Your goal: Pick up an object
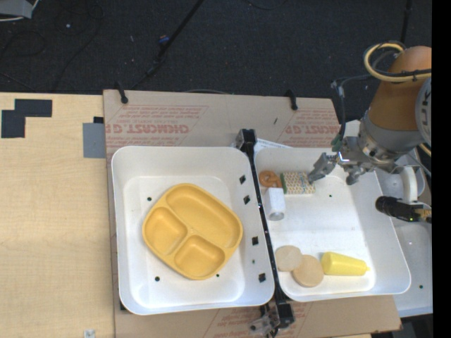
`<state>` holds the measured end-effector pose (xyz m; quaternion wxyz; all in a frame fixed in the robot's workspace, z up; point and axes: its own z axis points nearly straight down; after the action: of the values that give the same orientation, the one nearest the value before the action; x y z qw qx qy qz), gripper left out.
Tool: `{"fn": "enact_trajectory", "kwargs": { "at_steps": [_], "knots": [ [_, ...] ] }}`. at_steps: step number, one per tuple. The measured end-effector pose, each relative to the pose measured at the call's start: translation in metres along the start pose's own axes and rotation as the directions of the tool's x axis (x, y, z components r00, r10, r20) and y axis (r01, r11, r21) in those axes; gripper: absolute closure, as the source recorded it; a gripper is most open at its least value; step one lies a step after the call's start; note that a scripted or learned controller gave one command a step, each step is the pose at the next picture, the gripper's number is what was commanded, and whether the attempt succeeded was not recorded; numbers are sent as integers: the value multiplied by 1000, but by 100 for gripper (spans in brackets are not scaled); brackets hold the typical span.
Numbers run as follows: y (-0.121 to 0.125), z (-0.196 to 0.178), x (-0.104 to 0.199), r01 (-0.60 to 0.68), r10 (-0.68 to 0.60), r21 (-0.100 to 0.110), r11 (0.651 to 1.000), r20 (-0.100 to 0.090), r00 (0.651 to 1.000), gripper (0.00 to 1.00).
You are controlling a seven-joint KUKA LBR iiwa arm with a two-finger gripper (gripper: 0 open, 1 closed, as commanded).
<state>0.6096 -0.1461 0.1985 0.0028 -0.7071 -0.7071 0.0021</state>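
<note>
The left bin (127, 189) holds a yellow divided plate (192, 229); the right bin (384, 259) holds a yellow wedge (343, 264) near its front edge, two tan discs (299, 265), and the released gripper (337, 167) above its back edge.

A robotics lab: 2 white bins (127, 189) on a cardboard-lined bench (49, 210).

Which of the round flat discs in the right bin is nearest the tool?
The small brown disc at the bin's far left corner; the two tan discs lie at the near edge.
</note>
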Motion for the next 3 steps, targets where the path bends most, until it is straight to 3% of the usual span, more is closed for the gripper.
{"fn": "enact_trajectory", "kwargs": {
  "at_steps": [2, 3],
  "knots": [
    [1, 100, -2, -1, 1, 0, 1000, 0, 1000, 0],
    [2, 87, -2, -3, 3, -2, 1000, 0, 1000, 100]
  ]
}}
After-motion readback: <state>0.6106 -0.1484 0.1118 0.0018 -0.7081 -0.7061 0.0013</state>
